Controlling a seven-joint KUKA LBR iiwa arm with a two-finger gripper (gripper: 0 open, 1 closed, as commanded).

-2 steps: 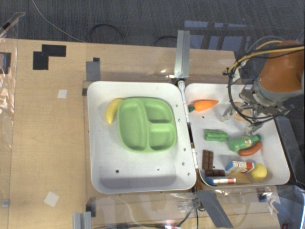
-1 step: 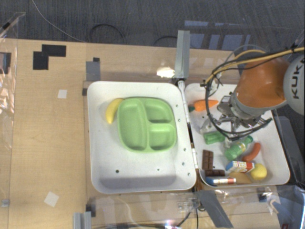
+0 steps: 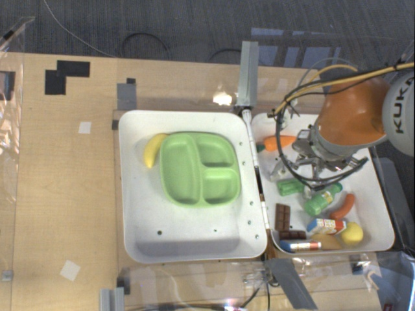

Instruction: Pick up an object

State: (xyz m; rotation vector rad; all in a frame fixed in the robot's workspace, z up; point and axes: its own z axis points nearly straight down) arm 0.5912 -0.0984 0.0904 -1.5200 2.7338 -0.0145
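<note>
Wood bench w/ two white bins, centre and right of frame. Left bin (image 3: 139,238) holds a green divided plate (image 3: 198,169) and banana (image 3: 153,149). The gripper (image 3: 316,173) hangs over the right bin's (image 3: 382,229) clutter, above a green bottle (image 3: 321,201), prob. lining up a pick; finger state can't be told.

Arm (image 3: 353,112) above cluttered right bin (image 3: 382,229)
</note>
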